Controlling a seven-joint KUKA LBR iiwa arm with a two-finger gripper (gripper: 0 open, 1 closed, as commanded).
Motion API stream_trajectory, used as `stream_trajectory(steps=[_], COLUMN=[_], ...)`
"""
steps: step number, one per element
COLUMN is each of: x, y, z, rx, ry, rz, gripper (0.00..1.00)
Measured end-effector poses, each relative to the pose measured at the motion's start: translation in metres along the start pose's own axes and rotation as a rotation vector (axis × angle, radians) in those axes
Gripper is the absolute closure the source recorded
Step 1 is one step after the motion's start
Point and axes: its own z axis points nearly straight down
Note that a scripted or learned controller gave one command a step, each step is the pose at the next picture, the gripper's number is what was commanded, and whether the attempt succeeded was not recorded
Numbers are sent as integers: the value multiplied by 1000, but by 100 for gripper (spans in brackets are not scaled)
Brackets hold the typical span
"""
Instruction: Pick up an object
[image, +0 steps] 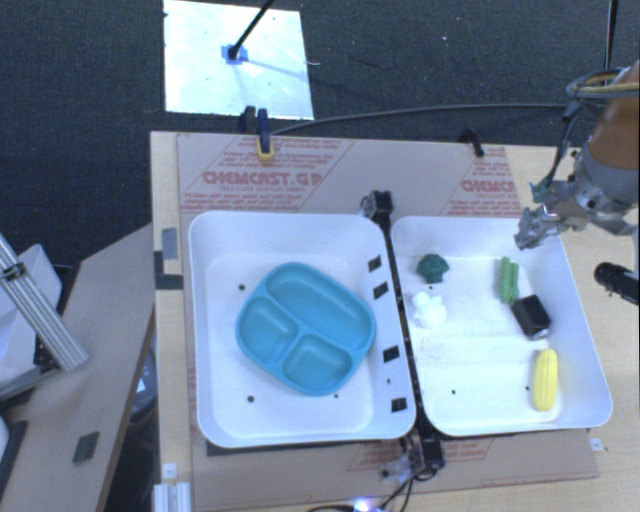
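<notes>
The right bin (585, 395) holds several small items: a dark green broccoli-like piece (432, 266), a white lump (430, 309), a light green stick (508, 280), a black block (531, 316) and a yellow corn cob (544, 380). My gripper (533, 228) hangs over the bin's far right corner, above and just right of the green stick. It is apart from every item and nothing shows in it. The grey arm (610, 165) comes in from the upper right.
A blue divided plate (305, 328) lies in the left bin (215, 300). A black divider with clips (395, 320) runs between the two bins. Cables (400, 112) cross the bench behind them. A metal rail (40, 315) stands at the far left.
</notes>
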Motion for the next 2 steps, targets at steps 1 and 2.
stream_trajectory(steps=[1,2], x=[0,58], y=[2,10], z=[-39,-43], rx=[1,4], ry=[0,3], rz=[0,-4], gripper=[100,100])
